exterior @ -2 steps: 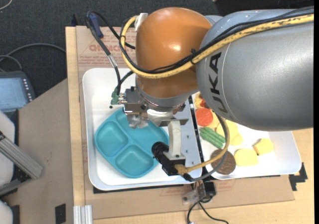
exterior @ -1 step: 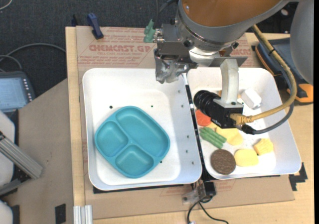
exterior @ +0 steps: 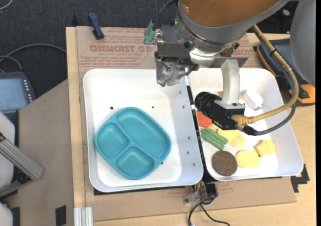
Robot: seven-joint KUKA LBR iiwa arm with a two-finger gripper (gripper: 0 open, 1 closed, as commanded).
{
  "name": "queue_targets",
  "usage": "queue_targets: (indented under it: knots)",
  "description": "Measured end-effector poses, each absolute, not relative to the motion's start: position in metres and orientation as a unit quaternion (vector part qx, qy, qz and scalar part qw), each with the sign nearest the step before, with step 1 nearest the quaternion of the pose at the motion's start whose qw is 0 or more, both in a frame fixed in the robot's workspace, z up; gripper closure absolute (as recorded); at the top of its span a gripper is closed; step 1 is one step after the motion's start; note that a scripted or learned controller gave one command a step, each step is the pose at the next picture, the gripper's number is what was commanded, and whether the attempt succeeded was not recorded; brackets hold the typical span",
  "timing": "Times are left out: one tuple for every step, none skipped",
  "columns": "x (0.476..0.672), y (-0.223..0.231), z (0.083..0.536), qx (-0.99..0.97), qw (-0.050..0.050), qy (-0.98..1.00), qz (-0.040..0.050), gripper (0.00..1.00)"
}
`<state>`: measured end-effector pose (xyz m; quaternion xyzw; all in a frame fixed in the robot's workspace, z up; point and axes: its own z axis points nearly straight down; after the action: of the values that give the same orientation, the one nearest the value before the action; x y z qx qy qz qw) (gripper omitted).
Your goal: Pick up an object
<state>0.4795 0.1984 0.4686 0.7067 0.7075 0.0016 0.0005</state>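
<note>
A teal divided plate [exterior: 133, 142] lay flat in the left bin [exterior: 100, 87], its three compartments bare, and it served as the plainest marker on the bench. The gripper [exterior: 169, 77] hung beyond the plate's far right corner, over the far part of the same bin and close to the wall shared with the right bin [exterior: 288, 155]; it was well apart from the plate and touched nothing. No object showed in its grasp, and from this slant I could not tell whether it stood open or closed. The other things that could be picked all lay to the right of the plate, across the shared wall. Nearest the plate's right edge was an orange-red piece [exterior: 203, 118], partly hidden under the robot's own hardware. Just nearer the camera than that lay a green piece [exterior: 214, 138], set at a slant. A brown round disc [exterior: 224, 162] sat level with the plate's near edge. Just beside the disc, farther from the plate, was a rounded yellow piece [exterior: 247, 158], and another yellow piece [exterior: 233, 137] touched the green one. A ridged yellow piece [exterior: 265, 147] lay farther right again. A white block [exterior: 252, 99] sat farthest from the plate, towards the far right. Both bins rested on a brown board [exterior: 118, 44] with red printing, which showed beyond the plate's far side.
</note>
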Motion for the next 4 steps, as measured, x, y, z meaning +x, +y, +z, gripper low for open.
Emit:
queue_targets:
  knots:
    - [0.48,0.199,0.479,0.706,0.001,0.708,0.0028,1.0]
    - [0.48,0.2,0.489,0.706,0.002,0.708,0.0039,1.0]
    - [0.48,0.201,0.5,0.705,0.002,0.709,0.0052,1.0]
    - [0.481,0.202,0.51,0.705,0.003,0.709,0.0063,1.0]
